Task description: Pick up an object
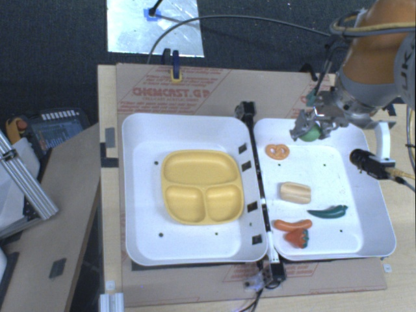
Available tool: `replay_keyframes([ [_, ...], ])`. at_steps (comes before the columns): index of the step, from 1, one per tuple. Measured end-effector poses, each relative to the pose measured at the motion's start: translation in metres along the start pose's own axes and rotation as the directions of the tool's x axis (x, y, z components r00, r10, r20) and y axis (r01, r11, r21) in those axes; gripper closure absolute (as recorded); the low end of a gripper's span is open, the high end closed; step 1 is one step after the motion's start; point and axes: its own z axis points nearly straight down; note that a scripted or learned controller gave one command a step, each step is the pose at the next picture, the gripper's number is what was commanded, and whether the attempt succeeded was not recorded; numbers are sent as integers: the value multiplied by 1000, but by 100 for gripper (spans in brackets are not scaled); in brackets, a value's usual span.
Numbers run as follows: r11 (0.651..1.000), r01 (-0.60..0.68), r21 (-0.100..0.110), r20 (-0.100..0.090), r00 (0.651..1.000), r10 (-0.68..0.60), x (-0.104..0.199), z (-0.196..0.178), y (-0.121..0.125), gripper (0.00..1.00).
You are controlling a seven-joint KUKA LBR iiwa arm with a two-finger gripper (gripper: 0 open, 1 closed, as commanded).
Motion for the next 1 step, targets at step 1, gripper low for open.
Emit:
replay_keyframes([
  [1,1000,0,-1,0,1000,0,44,9,-8,100],
])
